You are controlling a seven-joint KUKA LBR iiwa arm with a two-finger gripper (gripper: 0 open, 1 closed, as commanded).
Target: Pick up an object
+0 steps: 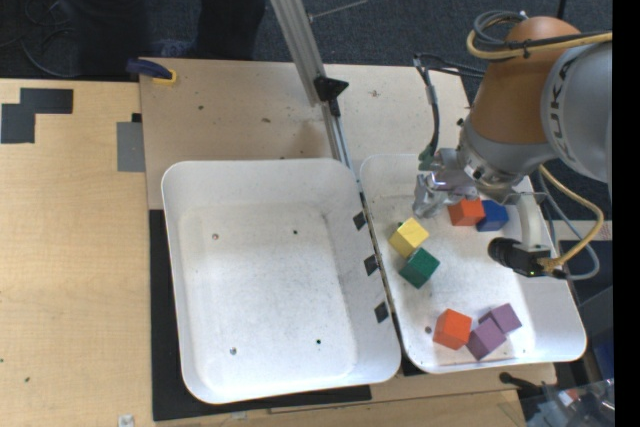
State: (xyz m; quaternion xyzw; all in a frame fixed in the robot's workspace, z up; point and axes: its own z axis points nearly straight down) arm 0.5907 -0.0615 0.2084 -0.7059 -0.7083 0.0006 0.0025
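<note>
I cannot tell whether the fingers are spread or pressed together; the gripper (432, 195) hangs low in the right bin (560, 340), just above the yellow cube (409, 236). The green cube (420, 267) touches that cube's far corner. A descent slightly off could nudge the yellow cube against it and spoil the grasp.

Small orange-red cube (465, 211) and blue cube (492, 215) nr back edge of right white bin (560, 345): partly covered by grey arm's wrist (500, 170). Metal two-finger gripper (430, 193): fingertips too small/blurred, gap can't be judged. Arm cut off at right frame edge.
</note>
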